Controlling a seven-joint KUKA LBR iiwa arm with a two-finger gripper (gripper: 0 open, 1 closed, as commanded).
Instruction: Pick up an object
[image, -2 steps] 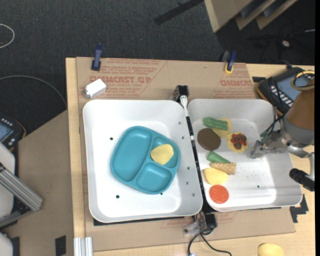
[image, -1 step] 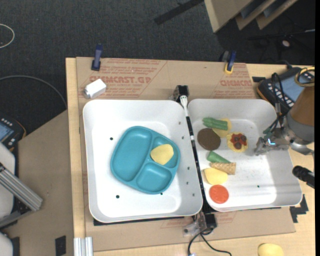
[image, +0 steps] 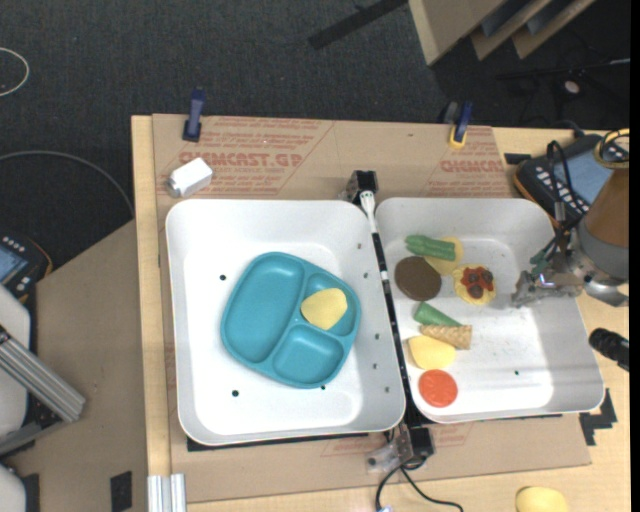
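I am looking at the gripper (image: 532, 286) hanging over the right side of the right bin (image: 530, 380), reaching in from the right edge of the camera view, and I cannot tell what state it is in at this size; nothing is showing in its grasp. I am reading this as the approach stage, with the pick not yet made.

Every candidate is lying to the gripper's left. Nearest is the small pizza piece (image: 475, 283), yellow with red on top, just beside it and at about the same height in the view. Further left the brown round patty (image: 418, 278) is sitting, with the green pod (image: 430, 245) above it, its long axis running left to right. Below them the green-and-tan wedge (image: 443, 326) is pointing along a slant, then the yellow block (image: 431, 351) and the orange disc (image: 437, 387) near the bin's lower wall.

I am judging that a short leftward shift and a descent would put it on the pizza piece.

Well apart, the left bin (image: 200, 300) is holding a teal divided plate (image: 262, 320) with a pale yellow piece (image: 324, 308) in its upper right compartment.
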